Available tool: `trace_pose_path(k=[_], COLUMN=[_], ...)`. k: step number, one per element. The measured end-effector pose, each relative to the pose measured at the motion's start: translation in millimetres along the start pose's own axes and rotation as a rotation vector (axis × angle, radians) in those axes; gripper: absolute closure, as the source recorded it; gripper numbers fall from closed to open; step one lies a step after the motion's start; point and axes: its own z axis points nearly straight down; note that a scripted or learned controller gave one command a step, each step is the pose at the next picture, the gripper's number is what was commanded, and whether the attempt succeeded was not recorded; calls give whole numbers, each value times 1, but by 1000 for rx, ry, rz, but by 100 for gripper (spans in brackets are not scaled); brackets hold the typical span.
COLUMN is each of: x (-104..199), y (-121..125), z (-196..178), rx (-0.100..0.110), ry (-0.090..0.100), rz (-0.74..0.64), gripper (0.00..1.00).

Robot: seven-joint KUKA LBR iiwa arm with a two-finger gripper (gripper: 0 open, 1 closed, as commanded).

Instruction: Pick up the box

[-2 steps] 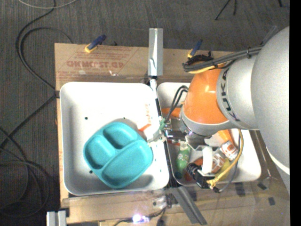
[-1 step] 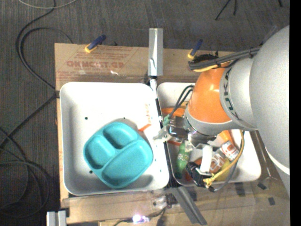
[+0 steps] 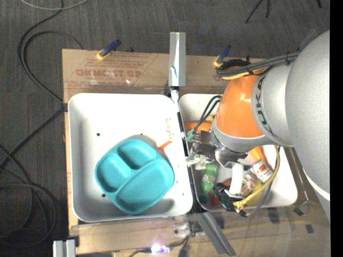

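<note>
Gripper (image 3: 234,182) low in right bin (image 3: 289,197) amid clutter, open/closed can't tell; center on box w/ care before lifting.

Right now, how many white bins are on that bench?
2. The left bin holds a teal divided plate; the right bin sits beside it, partly hidden under the robot arm, with jumbled items inside.

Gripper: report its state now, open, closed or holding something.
Gripper: cannot be told; it is down in the right bin among the clutter, and the arm hides much of it.
</note>
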Motion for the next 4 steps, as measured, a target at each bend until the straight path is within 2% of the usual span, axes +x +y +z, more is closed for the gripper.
trace_pose_path(k=[1, 4], x=[22, 22], y=[-6, -5], z=[-44, -66], rx=[-5, 9], ry=[-1, -15], rz=[27, 19], gripper=[100, 100])
